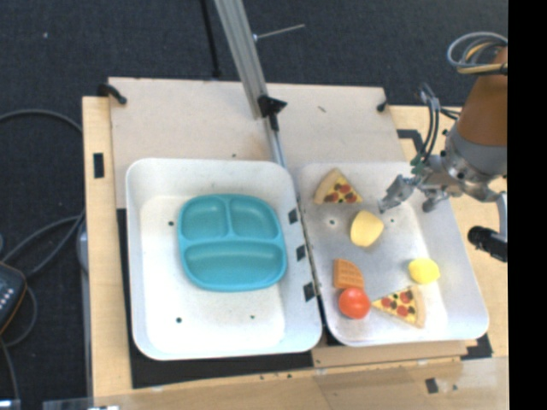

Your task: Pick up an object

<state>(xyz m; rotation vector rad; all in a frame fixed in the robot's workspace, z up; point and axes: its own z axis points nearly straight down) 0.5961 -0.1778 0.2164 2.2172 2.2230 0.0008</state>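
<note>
- Looking down at my bench, I take the right bin as my landmark; all the loose food pieces lie inside it.
- At the bin's far right corner I see the gripper hanging over the white floor, with the grey arm and its orange band rising behind it just outside the bin's right wall.
- I see its two fingers spread apart with bare bin floor between them; they grasp nothing.
- Nearest the gripper, toward the bin's middle, lies a pale yellow chunk; it is close to the fingers but apart from them.
- Along the bin's far edge, near its left side, lies a pizza slice.
- Toward the bin's right wall sits a small yellow lemon-like piece.
- Just nearer than the lemon piece, at the bin's near edge, a second pizza slice lies flat.
- Touching or just beside that slice, a red tomato sits at the bin's near left.
- An orange waffle-like piece lies right behind the tomato.
- Left of my landmark bin, the left bin holds a blue divided plate.
- Behind both bins a metal pole slants away across the board.
</note>
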